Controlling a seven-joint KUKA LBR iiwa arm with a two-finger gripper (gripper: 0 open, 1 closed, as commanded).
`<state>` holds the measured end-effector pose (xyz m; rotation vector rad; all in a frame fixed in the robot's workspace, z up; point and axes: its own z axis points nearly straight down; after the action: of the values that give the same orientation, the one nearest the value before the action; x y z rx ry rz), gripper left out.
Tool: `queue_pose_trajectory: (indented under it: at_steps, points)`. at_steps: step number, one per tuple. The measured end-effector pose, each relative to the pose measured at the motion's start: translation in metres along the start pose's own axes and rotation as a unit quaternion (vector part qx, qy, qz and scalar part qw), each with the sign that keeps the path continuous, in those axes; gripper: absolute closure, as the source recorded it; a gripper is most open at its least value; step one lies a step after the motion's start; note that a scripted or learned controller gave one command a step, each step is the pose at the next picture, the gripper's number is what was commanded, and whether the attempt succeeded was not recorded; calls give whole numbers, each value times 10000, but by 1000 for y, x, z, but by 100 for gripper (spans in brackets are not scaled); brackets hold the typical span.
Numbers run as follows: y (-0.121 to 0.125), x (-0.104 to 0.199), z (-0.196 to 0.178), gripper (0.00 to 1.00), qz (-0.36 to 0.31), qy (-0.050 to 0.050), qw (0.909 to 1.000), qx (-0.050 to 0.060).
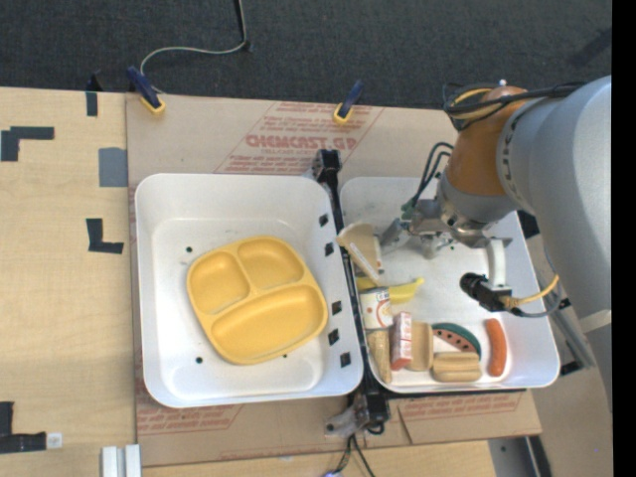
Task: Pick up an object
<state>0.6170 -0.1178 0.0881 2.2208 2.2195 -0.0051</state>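
Hovering over the right bin: gripper, fingers spread and pinching nothing. Lying below along the bin's left and front: toy foods. Sitting in the left bin: yellow divided plate.

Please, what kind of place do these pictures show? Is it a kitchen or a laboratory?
Most likely a robotics lab bench, not a kitchen. A robot arm reaches over two white bins set on clamped cardboard, with a yellow divided plate and toy food as practice objects.
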Motion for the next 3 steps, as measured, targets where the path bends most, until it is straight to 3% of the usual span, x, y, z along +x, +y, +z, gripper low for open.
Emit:
queue_pose_trajectory:
  at_steps: [2, 3]
  points:
    - [-8, -12, 2, 0, -13, 6, 10000, -29]
    - [52, 13, 3, 0, -13, 9, 10000, -20]
